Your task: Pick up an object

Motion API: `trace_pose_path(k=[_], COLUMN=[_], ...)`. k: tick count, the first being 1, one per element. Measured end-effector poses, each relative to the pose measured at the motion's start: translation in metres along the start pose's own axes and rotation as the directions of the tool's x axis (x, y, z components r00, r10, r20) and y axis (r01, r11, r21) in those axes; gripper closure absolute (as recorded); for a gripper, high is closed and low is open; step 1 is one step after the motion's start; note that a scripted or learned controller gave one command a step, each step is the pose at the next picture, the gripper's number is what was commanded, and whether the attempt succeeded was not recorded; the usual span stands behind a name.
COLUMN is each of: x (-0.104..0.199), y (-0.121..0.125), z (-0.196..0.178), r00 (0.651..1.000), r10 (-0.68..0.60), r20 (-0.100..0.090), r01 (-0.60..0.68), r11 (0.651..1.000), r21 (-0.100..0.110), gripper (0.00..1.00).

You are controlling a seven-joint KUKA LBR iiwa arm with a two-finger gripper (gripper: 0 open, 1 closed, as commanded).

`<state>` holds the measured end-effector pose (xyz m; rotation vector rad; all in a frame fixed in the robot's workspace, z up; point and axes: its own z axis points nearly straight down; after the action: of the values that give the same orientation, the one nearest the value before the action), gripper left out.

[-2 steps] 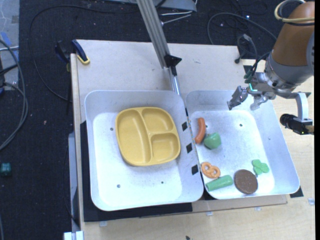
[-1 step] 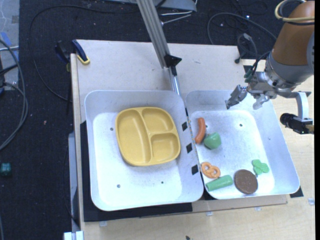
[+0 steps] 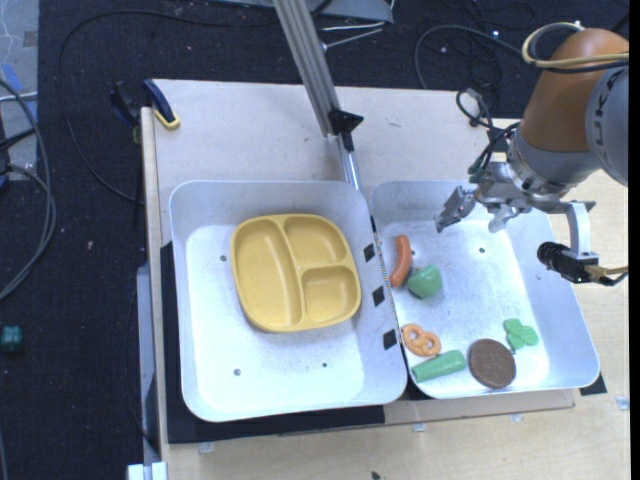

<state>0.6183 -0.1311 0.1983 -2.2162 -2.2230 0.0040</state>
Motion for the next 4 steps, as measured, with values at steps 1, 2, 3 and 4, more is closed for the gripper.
trace_pose_path(k=[1, 2, 3, 4], x=[0.005, 0.005, 0.005, -0.005], y=[-0.005, -0.005, -0.004, -0.002], z=[0.062, 0.107, 0.094, 0.044], r00=[1.0, 1.0, 1.0, 1.0], r10=[0.003, 0.003, 0.004, 0.004], r20=[-0.001, 0.001, 0.002, 0.002], r01=[-0.003, -0.003, -0.004, -0.004], r11=[1.0, 1.0, 1.0, 1.0], r21=[0.002, -0.004, -0.007, -0.01], gripper=[0.0, 0.0, 1.0, 1.0])
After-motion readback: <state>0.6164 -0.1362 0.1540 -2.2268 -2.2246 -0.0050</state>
